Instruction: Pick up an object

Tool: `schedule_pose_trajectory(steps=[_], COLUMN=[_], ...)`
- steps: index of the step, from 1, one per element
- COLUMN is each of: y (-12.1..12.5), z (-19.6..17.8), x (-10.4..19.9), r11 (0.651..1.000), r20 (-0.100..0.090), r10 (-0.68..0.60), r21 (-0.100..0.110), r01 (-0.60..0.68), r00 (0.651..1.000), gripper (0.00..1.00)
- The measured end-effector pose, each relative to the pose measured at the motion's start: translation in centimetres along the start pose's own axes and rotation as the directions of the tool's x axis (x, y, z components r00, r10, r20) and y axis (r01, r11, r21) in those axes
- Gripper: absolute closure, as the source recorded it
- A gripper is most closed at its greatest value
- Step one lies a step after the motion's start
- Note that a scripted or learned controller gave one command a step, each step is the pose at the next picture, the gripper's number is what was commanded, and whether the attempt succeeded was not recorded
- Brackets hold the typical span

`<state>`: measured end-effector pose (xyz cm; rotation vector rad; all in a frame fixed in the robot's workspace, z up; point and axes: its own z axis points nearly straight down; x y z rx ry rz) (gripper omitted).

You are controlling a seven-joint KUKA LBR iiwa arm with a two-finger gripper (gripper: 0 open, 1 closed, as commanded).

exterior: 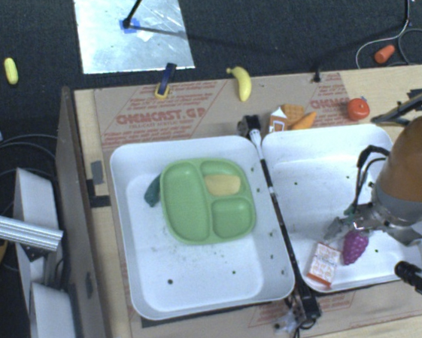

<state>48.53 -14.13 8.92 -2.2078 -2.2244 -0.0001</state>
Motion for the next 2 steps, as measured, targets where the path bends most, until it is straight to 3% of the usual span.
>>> schedule_pose_trajectory(steps=[1, 2], y=[0.2, 0.3], z=[-1.4, -9.9], x=[-0.4, 8.5], r11=[1.0, 1.0], r20=[0.006, 0.004], r10=[0.003, -0.005], r21=[-0.009, -0.014], r01=[-0.003, 0.005], r00=[1.0, 1.0], gripper=[1.0, 1.0])
